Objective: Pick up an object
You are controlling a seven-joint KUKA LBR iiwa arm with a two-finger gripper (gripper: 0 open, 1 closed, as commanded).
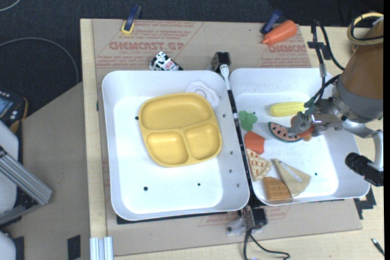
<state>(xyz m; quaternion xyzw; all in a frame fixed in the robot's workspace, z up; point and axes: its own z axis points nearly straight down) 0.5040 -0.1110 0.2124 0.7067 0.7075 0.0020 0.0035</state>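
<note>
The hand [303,123] is seen low in the right bin [341,189], at the right end of the watermelon slice [281,130] — whether anything is gripped cannot be told. The slice lies flat just below the corn cob [287,108]. It is judged a light, stiff, smooth plastic toy, thin and likely slippery — best taken across its narrow width near the middle, rind to flesh.

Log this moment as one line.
gripper over watermelon slice | right bin | corn beside | yellow tray left bin
</note>
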